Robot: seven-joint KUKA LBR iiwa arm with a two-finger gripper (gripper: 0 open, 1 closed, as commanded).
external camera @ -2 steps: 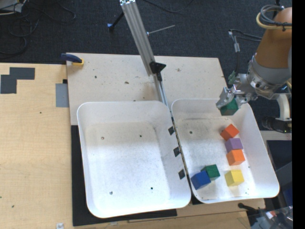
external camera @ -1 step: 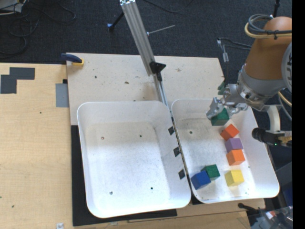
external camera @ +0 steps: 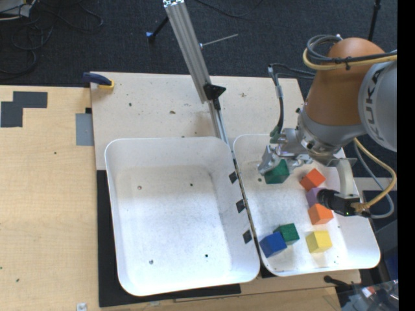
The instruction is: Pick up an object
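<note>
The silver two-finger gripper (external camera: 277, 162) is seen low in the right white plastic bin (external camera: 363, 254), and a dark green cube (external camera: 277, 172) is seen right at its tips. The cube looks pinched between the metal fingers (external camera: 268, 161), but how tightly they are closed cannot be made out. The green cube is found near the far left part of the right bin, close to the wall that is shared with the left white plastic bin (external camera: 168, 219). Above the gripper, the big grey arm with the orange band (external camera: 340, 83) is seen reaching in from the right side. More small blocks are spread in the right bin, all on the side of the green cube that is nearer to the camera or further right. An orange cube (external camera: 313, 178) is seen just to the right of the green cube, and a purple block (external camera: 312, 195) is partly hidden just below that. A second orange cube (external camera: 320, 213) lies a bit nearer to the camera. A yellow cube (external camera: 318, 241) lies nearer still. A blue cube (external camera: 273, 243) and a small green cube (external camera: 287, 232) are touching each other, well apart from the held cube, by the shared wall. A tilted silver metal bar (external camera: 191, 47) is seen beyond the bins.
</note>
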